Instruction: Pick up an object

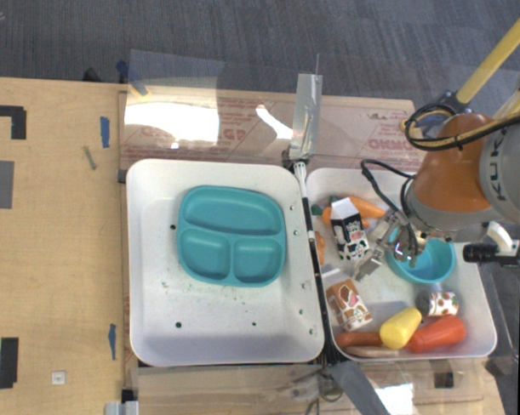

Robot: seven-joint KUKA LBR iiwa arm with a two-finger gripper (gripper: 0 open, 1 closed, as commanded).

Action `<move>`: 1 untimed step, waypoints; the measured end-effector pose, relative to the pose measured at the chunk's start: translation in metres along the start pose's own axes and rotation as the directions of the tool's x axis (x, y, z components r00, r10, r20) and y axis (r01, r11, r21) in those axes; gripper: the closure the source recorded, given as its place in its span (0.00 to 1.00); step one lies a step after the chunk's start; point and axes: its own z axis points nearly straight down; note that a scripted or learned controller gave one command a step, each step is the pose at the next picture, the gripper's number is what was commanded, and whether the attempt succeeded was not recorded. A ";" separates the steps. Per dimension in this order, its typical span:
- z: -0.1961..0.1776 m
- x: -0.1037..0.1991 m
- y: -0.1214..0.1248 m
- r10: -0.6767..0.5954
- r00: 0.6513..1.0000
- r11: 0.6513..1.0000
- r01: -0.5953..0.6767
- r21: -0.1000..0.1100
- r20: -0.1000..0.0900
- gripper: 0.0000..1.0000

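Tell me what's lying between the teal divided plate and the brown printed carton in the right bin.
In the camera view, the bins' adjoining rims lie between the teal divided plate and the brown printed carton; otherwise just bare white bin floor.

Bench [45,263] bears two white bins [147,266], side by side.

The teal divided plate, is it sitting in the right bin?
No, the teal divided plate lies in the left bin.
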 end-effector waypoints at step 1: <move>-0.001 0.071 -0.066 0.159 0.987 0.987 -0.159 -0.010 -0.006 0.00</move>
